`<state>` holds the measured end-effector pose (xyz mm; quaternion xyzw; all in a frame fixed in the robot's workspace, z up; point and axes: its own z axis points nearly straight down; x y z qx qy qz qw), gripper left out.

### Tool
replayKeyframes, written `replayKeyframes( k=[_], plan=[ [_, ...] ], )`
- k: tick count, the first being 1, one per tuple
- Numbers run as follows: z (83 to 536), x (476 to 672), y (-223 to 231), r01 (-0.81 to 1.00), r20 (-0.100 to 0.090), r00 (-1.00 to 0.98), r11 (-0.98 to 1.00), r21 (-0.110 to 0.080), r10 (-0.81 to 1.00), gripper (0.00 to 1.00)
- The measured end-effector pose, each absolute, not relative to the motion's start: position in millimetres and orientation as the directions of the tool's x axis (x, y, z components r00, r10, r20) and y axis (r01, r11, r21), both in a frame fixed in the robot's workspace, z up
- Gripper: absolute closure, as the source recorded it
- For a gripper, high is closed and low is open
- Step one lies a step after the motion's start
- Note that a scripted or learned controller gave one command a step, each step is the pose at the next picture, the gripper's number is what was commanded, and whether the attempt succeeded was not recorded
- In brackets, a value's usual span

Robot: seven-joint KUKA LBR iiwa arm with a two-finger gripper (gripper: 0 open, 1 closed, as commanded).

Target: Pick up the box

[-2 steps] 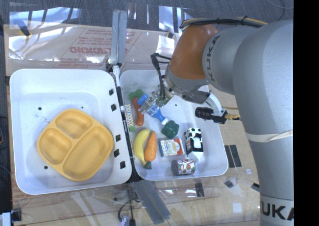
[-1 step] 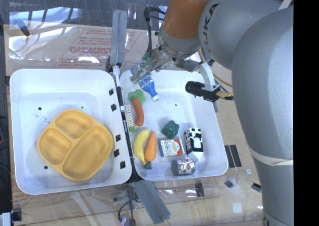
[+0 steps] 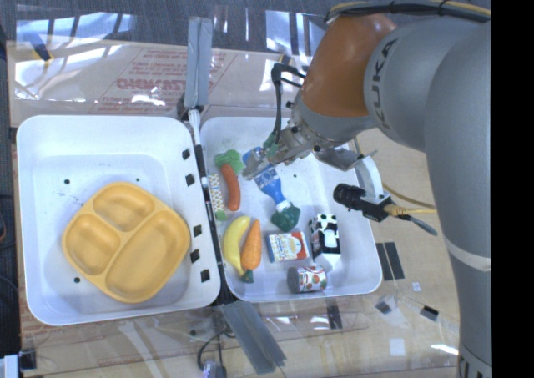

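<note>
Camera view: "KUKA" lettering is showing on the grey arm (image 3: pixel 417 76); box (image 3: pixel 286 245) label is unreadable. The gripper (image 3: pixel 269 159) is hovering over the right bin (image 3: pixel 359 284), its grip state indeterminable; the box is lying below it, well apart.

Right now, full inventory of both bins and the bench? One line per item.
Bins: 2, white, side by side on the bench.
Divided plate: 1, yellow, left bin.
Box: 1, red and white, right bin, near front.
Can: 1, red label, right bin front.
Cow-pattern carton: 1, black and white, right of the box.
Banana: 1, yellow, right bin, left side.
Carrot: 1, orange, beside the banana.
Sausage: 1, red-orange, right bin, upper left.
Bottle: 1, blue and white, right bin centre.
Gripper: 1, over the bottle; arm grey with orange band.
</note>
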<state>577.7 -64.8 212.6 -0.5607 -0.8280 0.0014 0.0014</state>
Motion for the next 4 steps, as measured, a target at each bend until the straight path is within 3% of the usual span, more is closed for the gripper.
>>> replayKeyframes(
  k=[1,2,3,4],
  plan=[
    [212.7,577.8,-64.6,0.929,0.001,-0.371,0.371,-0.003,0.929,0.0],
    [116.0,603.0,-113.7,0.805,-0.017,-0.593,0.594,0.006,0.805,0.0],
    [192.9,612.9,-66.2,0.851,-0.001,-0.524,0.524,0.0,0.851,0.0],
    [129.3,582.6,-103.2,0.741,-0.002,-0.672,0.672,-0.001,0.741,0.0]
  ],
)
